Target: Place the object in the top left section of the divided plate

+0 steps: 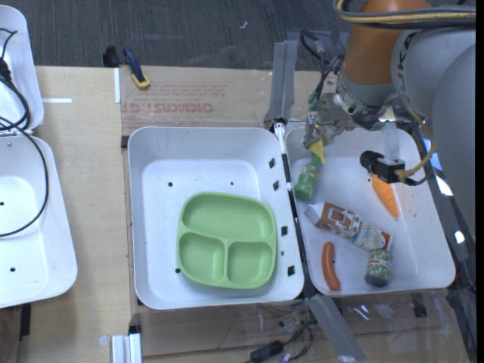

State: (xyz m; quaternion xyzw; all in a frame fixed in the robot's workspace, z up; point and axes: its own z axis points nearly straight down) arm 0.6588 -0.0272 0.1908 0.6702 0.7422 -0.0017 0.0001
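Clearly the risk at this moment is in the grasp itself: the gripper (318,136) is low over the far left corner of the right bin (431,274), just at the yellow cap of the green bottle (308,178), but whether it is spread or pressed together I cannot tell, because the wrist covers it from above. The bottle, which I judge to be the object to move, lies tilted against the bin's left wall, close to the ridge where the two bins meet, so the wall may block one side of the grasp and the round body may slip or roll away. If only the cap is caught, the bottle can swing and drop during the carry over the ridge into the left bin (151,225). The divided plate (227,239) rests there, and which section counts as top left depends on the reading of the plate, so a wrong compartment is also possible; I take it as the far, wide one. Other things lie in the right bin: an orange carrot (387,197) beside a black part of the arm, a small carton (352,228), a sausage (330,266) and a small dark jar (379,267). They are apart from the bottle and do not stand in the way.
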